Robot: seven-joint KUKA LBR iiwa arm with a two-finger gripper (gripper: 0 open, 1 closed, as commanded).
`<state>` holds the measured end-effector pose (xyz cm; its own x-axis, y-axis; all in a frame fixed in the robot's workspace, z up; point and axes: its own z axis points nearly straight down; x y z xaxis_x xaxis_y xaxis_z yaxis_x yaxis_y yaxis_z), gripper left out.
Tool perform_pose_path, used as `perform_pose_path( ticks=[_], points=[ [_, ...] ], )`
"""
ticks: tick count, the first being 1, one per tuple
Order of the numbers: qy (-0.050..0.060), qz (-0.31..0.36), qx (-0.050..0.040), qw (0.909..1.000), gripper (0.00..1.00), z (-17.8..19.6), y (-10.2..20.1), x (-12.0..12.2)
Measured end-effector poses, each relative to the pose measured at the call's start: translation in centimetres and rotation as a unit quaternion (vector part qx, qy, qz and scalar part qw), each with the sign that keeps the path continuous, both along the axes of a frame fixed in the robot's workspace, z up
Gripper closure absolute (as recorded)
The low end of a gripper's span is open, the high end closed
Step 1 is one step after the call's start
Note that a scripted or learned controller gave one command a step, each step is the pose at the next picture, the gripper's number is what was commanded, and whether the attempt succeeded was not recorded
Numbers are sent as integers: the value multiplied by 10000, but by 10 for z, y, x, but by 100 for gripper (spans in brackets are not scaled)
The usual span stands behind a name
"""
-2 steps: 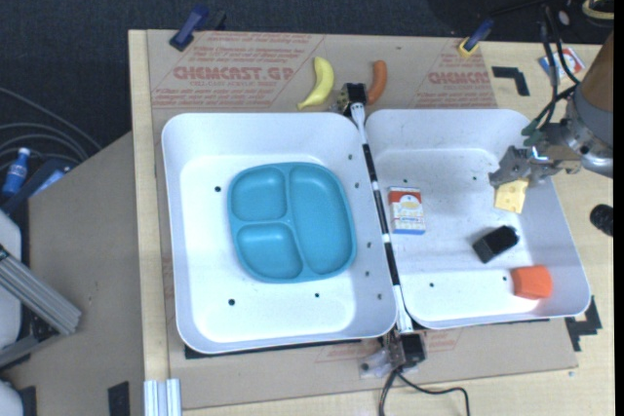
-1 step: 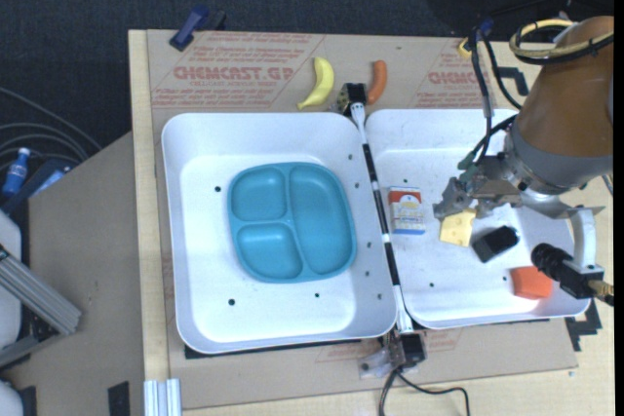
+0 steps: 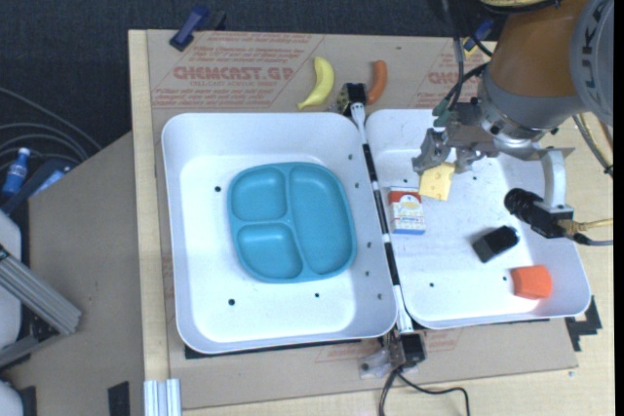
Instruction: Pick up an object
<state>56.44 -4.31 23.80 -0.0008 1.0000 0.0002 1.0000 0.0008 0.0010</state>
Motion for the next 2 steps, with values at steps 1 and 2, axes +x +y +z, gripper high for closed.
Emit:
perform_pose_path(
  ticks=[1, 2],
  points=[
    [-3, 0, -4, 10000, 100, 4, 5, 47],
    [-6, 3, 1, 10000, 100, 17, 46, 57]
  ],
)
